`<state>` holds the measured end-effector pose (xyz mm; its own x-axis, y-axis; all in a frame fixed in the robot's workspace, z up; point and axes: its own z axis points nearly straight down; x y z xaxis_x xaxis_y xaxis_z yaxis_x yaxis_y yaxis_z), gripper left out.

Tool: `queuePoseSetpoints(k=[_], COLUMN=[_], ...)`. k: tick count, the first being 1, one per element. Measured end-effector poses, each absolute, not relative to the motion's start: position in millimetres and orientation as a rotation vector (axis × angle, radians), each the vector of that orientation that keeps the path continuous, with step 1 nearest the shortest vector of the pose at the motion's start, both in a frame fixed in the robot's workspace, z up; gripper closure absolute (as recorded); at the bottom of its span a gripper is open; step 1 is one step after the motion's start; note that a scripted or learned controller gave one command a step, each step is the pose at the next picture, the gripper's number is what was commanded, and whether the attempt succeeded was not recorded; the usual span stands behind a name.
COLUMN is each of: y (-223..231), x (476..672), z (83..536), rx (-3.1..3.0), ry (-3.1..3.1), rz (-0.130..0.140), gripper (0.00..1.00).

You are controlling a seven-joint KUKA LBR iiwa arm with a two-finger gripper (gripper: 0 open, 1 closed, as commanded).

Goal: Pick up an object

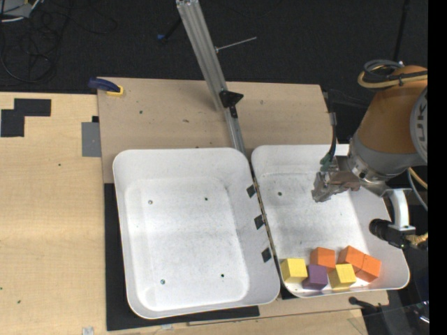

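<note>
**Six blocks sit near the front edge, and I am up by the back**

Six small blocks lie bunched along the front edge of the right bin (293, 166). I count two yellow blocks (294, 269) (342, 276), one purple block (318, 276) and three orange blocks (323, 257) (354, 256) (371, 266). Most of them touch each other.

My gripper (323, 185) hangs over the back half of that same bin, well apart from the blocks. Nothing is between my fingers. I cannot tell if they are spread or pressed together.

I think my next move must go toward the front edge and then down. The first yellow block sits at the end of the bunch, so it may be easiest to grab.

The left bin (140, 166) has no blocks for me.
</note>
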<state>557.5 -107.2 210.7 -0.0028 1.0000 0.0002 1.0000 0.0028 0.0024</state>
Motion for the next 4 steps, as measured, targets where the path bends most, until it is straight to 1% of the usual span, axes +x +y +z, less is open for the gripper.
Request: queuePoseSetpoints(k=[1, 2, 3, 4], y=[-108.5, -61.7, -15.2, 30.5], x=[558.5, 544.7, 549.5, 549.9], z=[263.7, 254.4, 242.3, 231.2], rx=[2.219, 2.221, 2.222, 2.223], ry=[2.22, 2.229, 2.229, 2.229], rz=[0.003, -0.003, -0.005, -0.006], gripper=[1.0, 1.0, 1.0, 1.0])
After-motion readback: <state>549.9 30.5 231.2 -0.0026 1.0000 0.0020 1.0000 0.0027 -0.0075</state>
